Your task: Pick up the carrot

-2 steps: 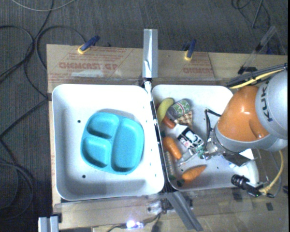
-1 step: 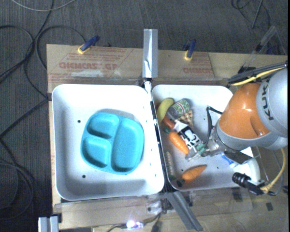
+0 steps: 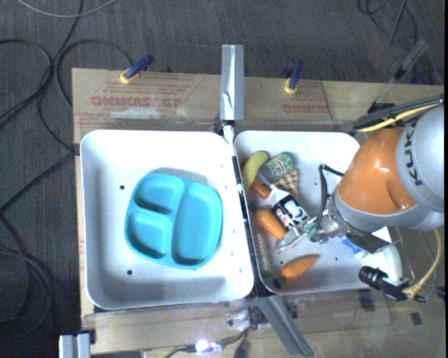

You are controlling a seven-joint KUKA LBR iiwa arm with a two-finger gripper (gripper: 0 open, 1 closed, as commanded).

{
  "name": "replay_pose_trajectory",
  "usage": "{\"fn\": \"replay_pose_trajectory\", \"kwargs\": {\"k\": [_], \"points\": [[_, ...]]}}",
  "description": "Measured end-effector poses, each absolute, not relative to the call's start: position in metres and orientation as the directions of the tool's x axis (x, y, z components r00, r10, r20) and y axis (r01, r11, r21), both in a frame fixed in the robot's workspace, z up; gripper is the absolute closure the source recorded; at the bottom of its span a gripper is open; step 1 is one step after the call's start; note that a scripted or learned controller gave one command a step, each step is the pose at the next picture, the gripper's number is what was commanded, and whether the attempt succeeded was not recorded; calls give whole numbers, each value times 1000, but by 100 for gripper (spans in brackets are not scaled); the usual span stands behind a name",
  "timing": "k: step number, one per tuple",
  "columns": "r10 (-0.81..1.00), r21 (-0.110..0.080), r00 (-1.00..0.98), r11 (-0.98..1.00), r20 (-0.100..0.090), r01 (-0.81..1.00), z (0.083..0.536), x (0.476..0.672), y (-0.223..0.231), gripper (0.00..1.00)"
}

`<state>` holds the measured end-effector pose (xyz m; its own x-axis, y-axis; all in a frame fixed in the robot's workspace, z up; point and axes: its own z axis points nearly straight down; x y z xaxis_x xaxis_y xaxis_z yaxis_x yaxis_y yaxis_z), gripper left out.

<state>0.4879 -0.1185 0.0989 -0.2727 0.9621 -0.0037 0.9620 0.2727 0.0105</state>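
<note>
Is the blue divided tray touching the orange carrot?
Apart. The camera view shows the blue divided tray in the left bin and the orange carrot in the right bin.

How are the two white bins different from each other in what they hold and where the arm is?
The left bin holds one blue divided tray; the right bin holds several small items crowded along its left side, among them a carrot and a banana. The arm reaches over the right bin, not the left bin. Both are shallow, white and side by side.

Orange carrot (image 3: 299, 266), blue tray (image 3: 175, 218), white bins (image 3: 104, 274), yellow banana (image 3: 254, 167)
</note>
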Motion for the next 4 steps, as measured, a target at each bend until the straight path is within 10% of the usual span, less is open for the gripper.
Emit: {"fn": "replay_pose_trajectory", "kwargs": {"k": [1, 2, 3, 4], "points": [[962, 10, -273, 273, -2, 962, 107, 488, -117, 100], [981, -2, -194, 194, 0, 981, 183, 504, -50, 100], [981, -2, -194, 194, 0, 981, 183, 504, -50, 0], [967, -4, -256, 256, 0, 967, 121, 483, -98, 0]]}}
